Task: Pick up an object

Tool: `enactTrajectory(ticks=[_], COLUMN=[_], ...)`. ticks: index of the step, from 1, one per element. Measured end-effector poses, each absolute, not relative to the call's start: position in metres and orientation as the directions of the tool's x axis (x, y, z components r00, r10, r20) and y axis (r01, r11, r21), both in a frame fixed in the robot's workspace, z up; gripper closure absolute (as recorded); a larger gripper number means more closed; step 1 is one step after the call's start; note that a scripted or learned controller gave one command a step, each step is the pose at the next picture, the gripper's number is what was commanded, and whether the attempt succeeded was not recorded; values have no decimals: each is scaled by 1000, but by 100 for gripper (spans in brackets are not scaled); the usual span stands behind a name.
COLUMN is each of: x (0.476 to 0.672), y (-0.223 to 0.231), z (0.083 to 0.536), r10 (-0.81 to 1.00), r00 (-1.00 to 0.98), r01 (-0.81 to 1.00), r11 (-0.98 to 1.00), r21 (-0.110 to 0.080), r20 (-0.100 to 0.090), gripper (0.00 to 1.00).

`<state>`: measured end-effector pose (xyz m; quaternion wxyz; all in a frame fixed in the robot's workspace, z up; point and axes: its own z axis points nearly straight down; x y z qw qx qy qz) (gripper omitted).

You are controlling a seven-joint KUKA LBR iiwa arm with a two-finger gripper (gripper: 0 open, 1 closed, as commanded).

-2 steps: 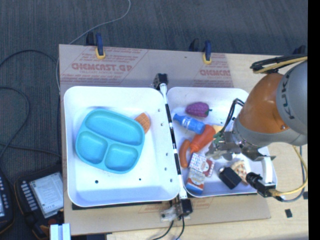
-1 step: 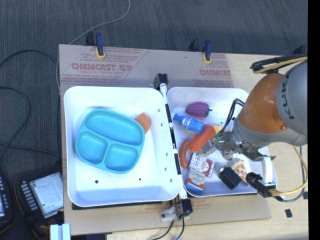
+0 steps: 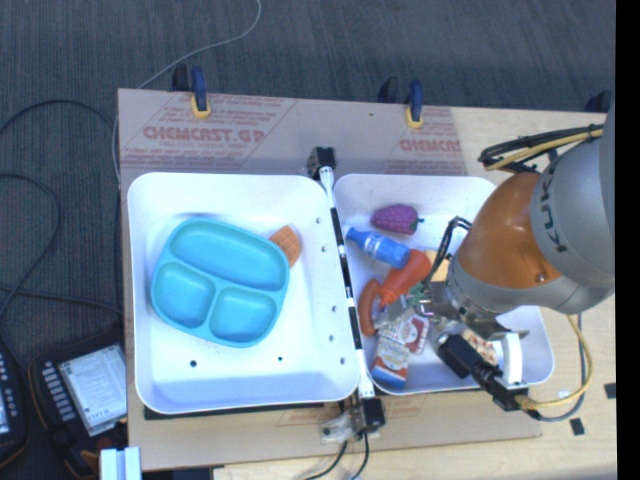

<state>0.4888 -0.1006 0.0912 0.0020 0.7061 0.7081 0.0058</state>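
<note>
Two white bins sit side by side on the bench (image 3: 200, 138), and we take the blue divided tray (image 3: 220, 280) in the left bin (image 3: 150, 368) as our landmark. Tucked against the tray's upper right corner is a small orange piece (image 3: 288, 242). The things worth picking lie to the tray's right, across the divider in the right bin (image 3: 440, 183): a purple grape bunch (image 3: 396, 218), a blue bottle (image 3: 378, 247), an orange-red carrot-like piece (image 3: 392, 286) and a crumpled printed pouch (image 3: 396, 350), heaped together. We judge the arm (image 3: 530, 238) hangs over that heap because it offers the most targets. The tool (image 3: 455, 328) is low, just right of the pouch, but we cannot tell its state, since the wrist covers it.
</note>
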Motion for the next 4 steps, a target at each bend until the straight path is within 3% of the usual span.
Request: enactTrajectory(ticks=[1,2,3,4], x=[492,492,493,492], y=[-103,-103,-101,-101], z=[104,104,114,114], r10=[1000,1000,1000,1000], r00=[0,0,-1,-1], r01=[1000,1000,1000,1000], r11=[0,0,1,1], r21=[22,20,20,19], r20=[1,2,6,6], gripper=[100,0,100,0])
